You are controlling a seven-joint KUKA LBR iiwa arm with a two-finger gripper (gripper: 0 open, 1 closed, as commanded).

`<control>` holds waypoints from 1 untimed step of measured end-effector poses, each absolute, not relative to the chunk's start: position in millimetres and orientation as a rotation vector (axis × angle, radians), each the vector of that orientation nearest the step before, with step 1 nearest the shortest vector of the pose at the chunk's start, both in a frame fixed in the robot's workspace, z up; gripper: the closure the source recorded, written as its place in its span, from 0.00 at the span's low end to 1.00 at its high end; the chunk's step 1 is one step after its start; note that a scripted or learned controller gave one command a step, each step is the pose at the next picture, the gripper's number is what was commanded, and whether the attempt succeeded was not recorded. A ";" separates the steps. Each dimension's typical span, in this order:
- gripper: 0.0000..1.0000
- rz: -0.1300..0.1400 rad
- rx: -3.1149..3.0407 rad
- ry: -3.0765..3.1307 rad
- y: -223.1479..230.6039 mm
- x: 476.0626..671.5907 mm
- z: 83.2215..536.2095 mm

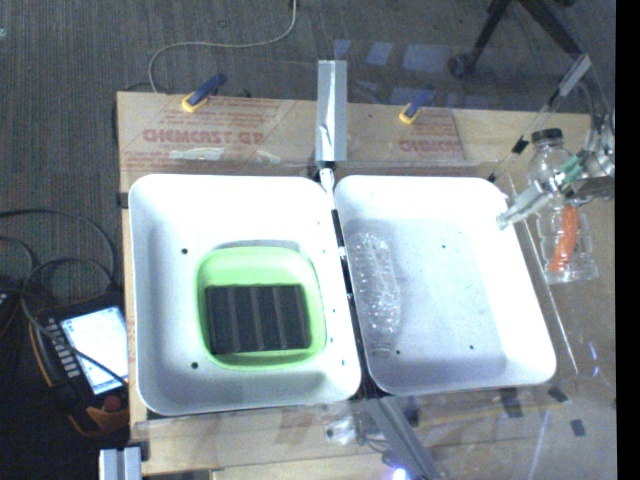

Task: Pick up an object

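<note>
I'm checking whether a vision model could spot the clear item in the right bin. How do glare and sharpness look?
Camera view: the white bins are overexposed; the clear plastic bottle barely stands out against the right bin; the green tray reads clearly; the whole image is soft and grainy.

White bins: 2 (pixel 160 218) (pixel 520 298) | green tray: 1 (pixel 262 305) | clear plastic bottle: 1 (pixel 377 286) | yellow-blue clamps: 2 (pixel 203 92) (pixel 415 106)

A single fixed camera looks down from above at a slant, far enough back to take in the whole surface (pixel 150 128), both white bins side by side, the left bin (pixel 160 268) and right bin (pixel 500 298), and surrounding carpeted floor (pixel 80 28).
</note>
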State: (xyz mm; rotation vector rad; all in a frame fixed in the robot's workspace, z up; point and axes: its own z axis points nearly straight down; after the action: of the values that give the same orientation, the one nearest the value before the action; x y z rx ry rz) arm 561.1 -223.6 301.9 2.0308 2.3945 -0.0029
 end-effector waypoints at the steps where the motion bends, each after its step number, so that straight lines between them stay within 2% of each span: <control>1: 0.00 -0.004 2.228 2.211 -224.0 560.0 402.0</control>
State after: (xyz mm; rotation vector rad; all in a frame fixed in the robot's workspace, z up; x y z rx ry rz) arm 560.0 -224.0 402.0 2.2284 2.2113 -0.0036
